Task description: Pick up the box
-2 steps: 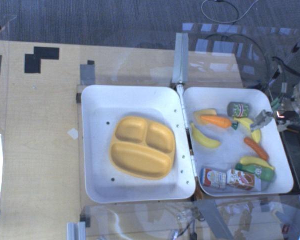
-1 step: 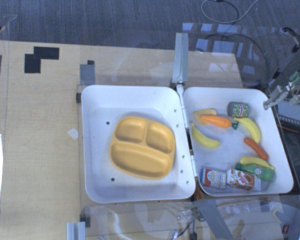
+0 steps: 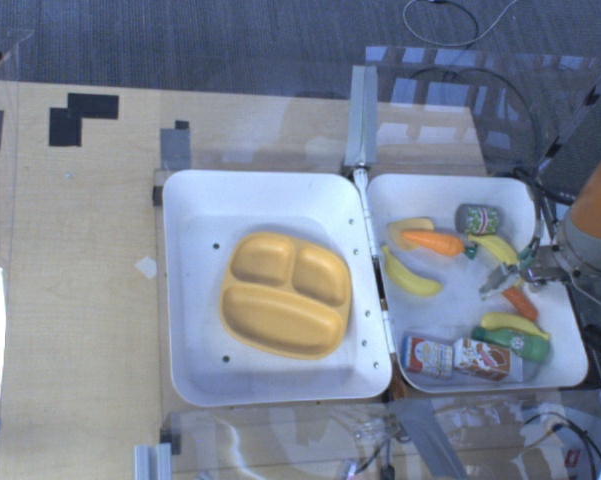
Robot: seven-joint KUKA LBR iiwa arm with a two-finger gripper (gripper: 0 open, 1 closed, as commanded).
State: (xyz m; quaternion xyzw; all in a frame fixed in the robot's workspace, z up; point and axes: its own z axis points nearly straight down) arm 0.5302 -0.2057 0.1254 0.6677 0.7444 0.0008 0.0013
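Box (image 3: pixel 456 358) lies flat along near wall of right bin (image 3: pixel 572 368), untouched and not lifted; gripper (image 3: pixel 504 280) sits farther back over the bin's right half, fingers narrowly parted on nothing, so approach, grasp and lift all remain.

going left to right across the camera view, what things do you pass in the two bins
yellow divided tray → banana → carrot → box → can → gripper
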